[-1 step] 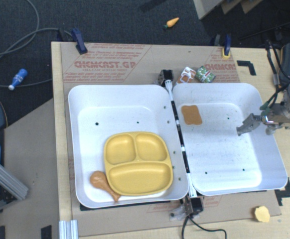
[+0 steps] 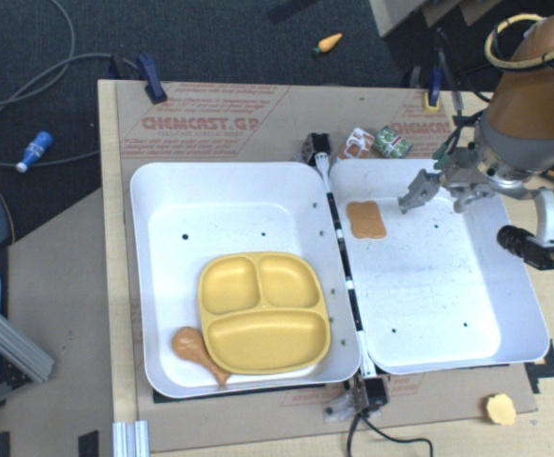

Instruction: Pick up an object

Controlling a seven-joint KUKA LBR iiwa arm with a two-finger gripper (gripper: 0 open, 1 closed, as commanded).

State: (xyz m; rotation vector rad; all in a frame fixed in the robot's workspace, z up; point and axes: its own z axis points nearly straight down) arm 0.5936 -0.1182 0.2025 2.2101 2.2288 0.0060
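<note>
A flat brown toast-like piece (image 2: pixel 366 219) lies in the right bin (image 2: pixel 448 331), near its far left corner. My gripper (image 2: pixel 440 196) hovers over the far part of that bin, just right of the toast and apart from it. Its fingers (image 2: pixel 416 193) are spread open with nothing between them. In the left bin (image 2: pixel 163 217) sits a yellow divided plate (image 2: pixel 263 312), and a brown drumstick (image 2: pixel 196 348) lies against the plate's front left edge.
Two small packets (image 2: pixel 374 142) lie on the bench just behind the right bin. A yellow chunk (image 2: pixel 499 408) sits on the bench at the front right. Blue clamps (image 2: pixel 150 77) grip the board's far edge. A black fitting (image 2: pixel 520 242) overhangs the right bin's right rim.
</note>
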